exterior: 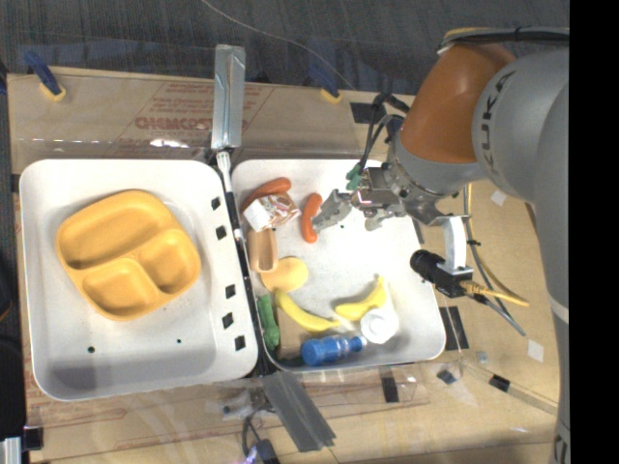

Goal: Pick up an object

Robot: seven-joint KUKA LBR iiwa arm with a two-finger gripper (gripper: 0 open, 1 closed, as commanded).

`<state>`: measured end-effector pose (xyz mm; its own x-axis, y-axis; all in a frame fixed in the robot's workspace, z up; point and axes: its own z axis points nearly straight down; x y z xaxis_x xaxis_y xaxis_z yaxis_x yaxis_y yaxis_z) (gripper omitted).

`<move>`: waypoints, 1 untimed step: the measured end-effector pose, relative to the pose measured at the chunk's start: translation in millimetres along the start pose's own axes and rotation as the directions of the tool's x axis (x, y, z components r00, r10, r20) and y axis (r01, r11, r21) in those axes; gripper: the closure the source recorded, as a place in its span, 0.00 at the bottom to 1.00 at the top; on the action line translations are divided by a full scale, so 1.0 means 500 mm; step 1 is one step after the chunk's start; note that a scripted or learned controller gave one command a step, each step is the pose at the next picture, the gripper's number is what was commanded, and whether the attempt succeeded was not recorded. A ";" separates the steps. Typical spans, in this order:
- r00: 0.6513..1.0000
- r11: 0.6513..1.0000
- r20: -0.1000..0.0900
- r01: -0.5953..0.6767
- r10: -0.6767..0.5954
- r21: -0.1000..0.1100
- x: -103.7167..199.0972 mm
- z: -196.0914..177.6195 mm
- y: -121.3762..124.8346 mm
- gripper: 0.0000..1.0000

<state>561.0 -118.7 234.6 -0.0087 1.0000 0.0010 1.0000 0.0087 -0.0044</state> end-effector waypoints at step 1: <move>0.854 0.854 0.004 0.520 -0.520 -0.008 0.029 0.278 0.070 0.00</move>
<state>595.4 -103.6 95.5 -0.5276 0.8495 -0.0012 0.8495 0.5276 0.0048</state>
